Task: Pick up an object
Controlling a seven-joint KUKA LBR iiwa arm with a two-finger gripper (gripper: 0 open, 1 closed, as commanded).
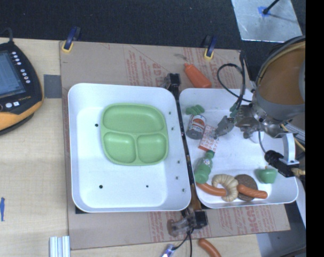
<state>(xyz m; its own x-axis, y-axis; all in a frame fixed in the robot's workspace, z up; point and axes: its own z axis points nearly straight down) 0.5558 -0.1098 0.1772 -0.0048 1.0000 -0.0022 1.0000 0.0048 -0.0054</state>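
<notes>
My gripper [224,127] hangs over the middle of the right bin [234,96], reaching in from the right below the orange-banded wrist. Just left of it lies a small can [196,126] with a red label. A red and white packet [207,143] lies right under its tip. Whether the gripper touches the packet is unclear. A green bottle [203,168] lies below that. Along the bin's front edge are a long sausage [209,188], a pale ring-shaped pastry [226,185] and a brown round piece [247,182]. A green cup [267,174] sits at the right.
The left bin [84,143] holds a green divided plate [134,134]. A small green piece [194,110] lies at the right bin's far left. An orange carrot [197,76] lies outside behind the bins. A teach pendant [9,87] sits at far left.
</notes>
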